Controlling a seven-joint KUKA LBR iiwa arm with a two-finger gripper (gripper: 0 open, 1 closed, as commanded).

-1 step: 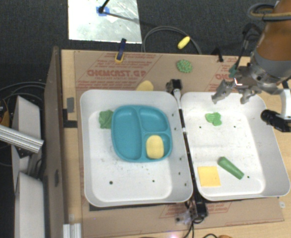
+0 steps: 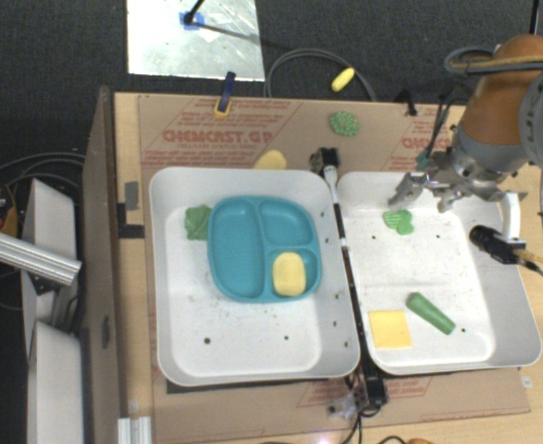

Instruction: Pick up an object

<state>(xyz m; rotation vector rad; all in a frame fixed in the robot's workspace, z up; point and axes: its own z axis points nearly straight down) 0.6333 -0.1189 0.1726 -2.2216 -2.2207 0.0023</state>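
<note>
The grey arm (image 2: 521,100) runs off at the right, and the teal divided tray (image 2: 262,248) hides part of a green leafy piece (image 2: 197,221).

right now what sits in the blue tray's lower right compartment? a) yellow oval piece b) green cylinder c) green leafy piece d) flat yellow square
a: the yellow oval piece lies inside the blue tray in the left bin, in its lower right compartment.

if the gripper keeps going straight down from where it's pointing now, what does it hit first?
Most likely the small flat green leaf-shaped piece in the right white bin: the gripper hangs just above it, fingers spread. Depth is unclear; it may land on bare bin floor beside it.
</note>
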